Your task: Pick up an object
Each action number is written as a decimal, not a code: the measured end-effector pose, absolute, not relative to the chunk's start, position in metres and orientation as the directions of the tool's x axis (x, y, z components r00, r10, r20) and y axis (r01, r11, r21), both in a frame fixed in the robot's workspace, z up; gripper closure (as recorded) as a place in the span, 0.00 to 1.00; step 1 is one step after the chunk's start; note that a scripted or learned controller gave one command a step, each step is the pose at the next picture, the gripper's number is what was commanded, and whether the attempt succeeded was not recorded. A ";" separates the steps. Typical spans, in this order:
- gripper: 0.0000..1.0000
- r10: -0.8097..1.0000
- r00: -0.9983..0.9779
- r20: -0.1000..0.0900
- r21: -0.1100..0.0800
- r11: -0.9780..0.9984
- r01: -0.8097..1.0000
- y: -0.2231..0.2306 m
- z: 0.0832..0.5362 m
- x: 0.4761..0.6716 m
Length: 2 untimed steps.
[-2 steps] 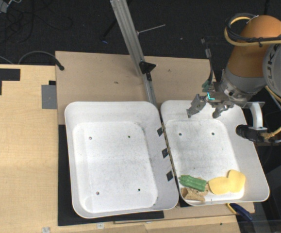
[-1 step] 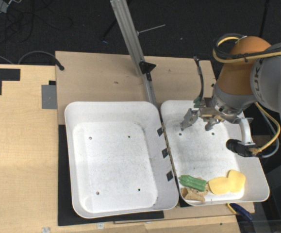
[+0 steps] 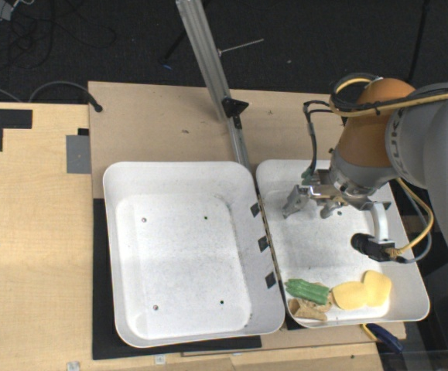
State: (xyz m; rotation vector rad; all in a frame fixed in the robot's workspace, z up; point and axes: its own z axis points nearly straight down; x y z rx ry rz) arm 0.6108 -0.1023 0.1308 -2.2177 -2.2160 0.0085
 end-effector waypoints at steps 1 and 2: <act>0.00 1.000 0.001 0.000 -0.002 -0.001 1.000 -0.101 0.091 0.611; 1.00 1.000 0.009 0.001 -0.001 -0.009 1.000 -0.103 0.102 0.611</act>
